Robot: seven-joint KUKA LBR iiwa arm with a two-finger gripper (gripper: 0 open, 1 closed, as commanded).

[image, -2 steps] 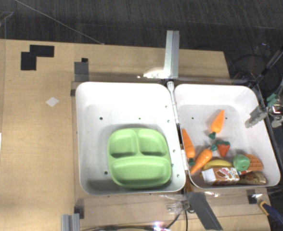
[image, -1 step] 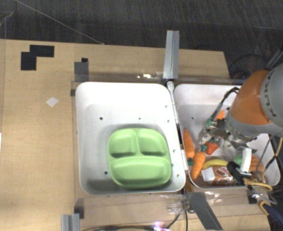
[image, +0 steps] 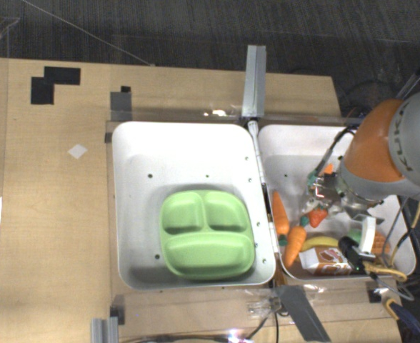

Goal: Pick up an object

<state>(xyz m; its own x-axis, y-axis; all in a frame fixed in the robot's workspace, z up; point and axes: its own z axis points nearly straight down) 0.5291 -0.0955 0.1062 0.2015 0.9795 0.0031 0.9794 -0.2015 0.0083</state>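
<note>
Basically, a descent into the right bin (image: 296, 145) over the toy pile. Best to centre on one item and drop straight, away from the bin wall. Gripper (image: 323, 200) is low in the clutter; can't tell its state. A strawberry (image: 316, 219) lies just below it, two carrots (image: 281, 213) just left, banana (image: 321, 242) nearer the front edge.

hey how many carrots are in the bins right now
2, both in the right bin by its left wall: one carrot lies higher, the other carrot sits below it beside the banana. The arm may hide more.
</note>
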